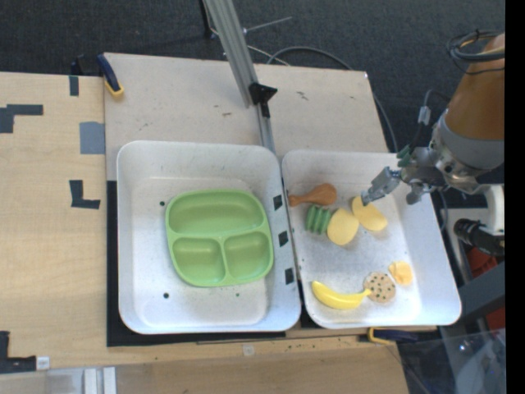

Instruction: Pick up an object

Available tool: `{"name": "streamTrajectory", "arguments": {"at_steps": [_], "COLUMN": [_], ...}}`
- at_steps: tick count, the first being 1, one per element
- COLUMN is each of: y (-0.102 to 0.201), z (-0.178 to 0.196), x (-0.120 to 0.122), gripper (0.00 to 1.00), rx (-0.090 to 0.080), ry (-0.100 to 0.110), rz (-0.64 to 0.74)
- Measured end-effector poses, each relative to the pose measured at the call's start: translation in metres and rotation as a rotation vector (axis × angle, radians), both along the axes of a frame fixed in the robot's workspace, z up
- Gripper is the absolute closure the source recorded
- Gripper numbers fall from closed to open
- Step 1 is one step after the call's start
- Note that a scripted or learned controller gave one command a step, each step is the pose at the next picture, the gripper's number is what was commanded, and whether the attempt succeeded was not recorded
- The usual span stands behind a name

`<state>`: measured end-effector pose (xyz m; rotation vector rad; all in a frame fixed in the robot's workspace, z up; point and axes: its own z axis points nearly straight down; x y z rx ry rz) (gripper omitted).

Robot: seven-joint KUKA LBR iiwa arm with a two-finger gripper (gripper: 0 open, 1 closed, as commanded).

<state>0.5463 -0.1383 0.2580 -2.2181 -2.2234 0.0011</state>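
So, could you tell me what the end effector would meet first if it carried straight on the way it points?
Most likely the smaller yellow piece in the right bin: the end effector points down and leftward, just above it. Its height over the toy is unclear from this single slanted view.

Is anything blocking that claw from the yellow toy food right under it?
Nothing visible does. The gripper hangs just above the small yellow piece in the right bin, with open air between them. A bigger yellow piece and a green ridged piece crowd its left side, though.
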Motion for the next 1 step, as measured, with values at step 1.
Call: {"name": "streamTrajectory", "arguments": {"at_steps": [1], "y": [-0.0001], "z": [0.0001], "x": [-0.0001], "gripper": [0.00], "rx": [0.000], "ry": [0.000], "rz": [0.000]}}
